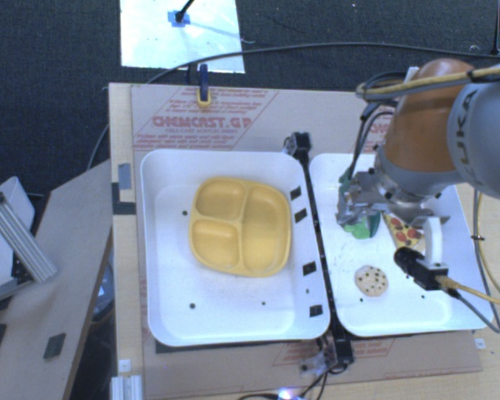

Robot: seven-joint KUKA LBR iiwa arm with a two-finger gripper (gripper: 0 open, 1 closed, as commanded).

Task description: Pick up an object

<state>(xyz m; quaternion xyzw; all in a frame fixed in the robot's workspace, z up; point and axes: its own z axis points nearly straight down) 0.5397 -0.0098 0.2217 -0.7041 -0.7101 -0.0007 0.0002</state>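
Note:
The arm reaches into the right bin from the right, its wrist low over the bin's upper middle. My gripper hangs there, right over a small green object that peeks out beneath it. A pizza-slice toy lies just to the right of the green object, partly under the arm. A round cookie sits lower in the same bin, apart from the gripper. The wrist hides the fingers.
A yellow divided plate lies in the middle of the left bin. A black clip-lined divider separates the two bins. Cables run along the right side of the right bin.

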